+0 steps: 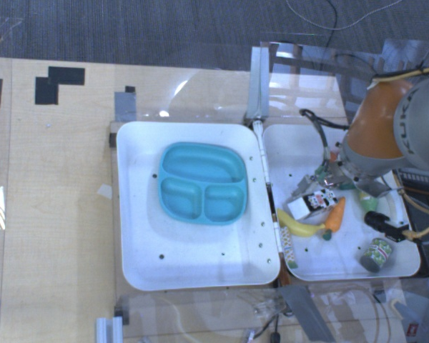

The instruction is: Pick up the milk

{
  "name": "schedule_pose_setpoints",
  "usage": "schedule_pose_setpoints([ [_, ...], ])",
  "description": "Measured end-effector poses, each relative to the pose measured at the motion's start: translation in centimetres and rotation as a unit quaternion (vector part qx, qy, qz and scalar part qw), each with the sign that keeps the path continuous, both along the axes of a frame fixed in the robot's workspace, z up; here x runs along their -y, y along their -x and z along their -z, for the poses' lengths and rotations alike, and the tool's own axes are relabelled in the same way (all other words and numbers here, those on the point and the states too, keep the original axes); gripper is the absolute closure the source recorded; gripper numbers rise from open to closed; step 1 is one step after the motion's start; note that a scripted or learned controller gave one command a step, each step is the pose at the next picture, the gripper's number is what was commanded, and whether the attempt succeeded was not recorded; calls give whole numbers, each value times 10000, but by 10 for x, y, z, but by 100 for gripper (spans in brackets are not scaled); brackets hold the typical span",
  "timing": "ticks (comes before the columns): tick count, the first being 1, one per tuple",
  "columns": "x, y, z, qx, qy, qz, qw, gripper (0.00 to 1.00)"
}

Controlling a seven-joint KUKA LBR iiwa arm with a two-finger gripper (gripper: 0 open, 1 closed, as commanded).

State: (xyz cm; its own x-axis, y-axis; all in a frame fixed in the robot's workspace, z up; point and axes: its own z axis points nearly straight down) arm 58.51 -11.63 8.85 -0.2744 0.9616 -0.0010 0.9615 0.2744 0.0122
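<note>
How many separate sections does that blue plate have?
3. The blue plate sits in the left bin: one long section runs across its far side, and two smaller sections lie side by side along its near side. None looks hidden.

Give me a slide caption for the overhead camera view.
KUKA gripper down over the milk carton beside a banana and carrot; blue divided plate alongside.
</note>
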Motion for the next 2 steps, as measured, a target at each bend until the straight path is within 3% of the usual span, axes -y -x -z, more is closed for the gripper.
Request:
schedule_pose_setpoints([
  [1, 0, -2, -10, 10, -8, 2, 10000, 100],
  [2, -75, 39, -95, -52, 14, -765, 9971, 100],
])
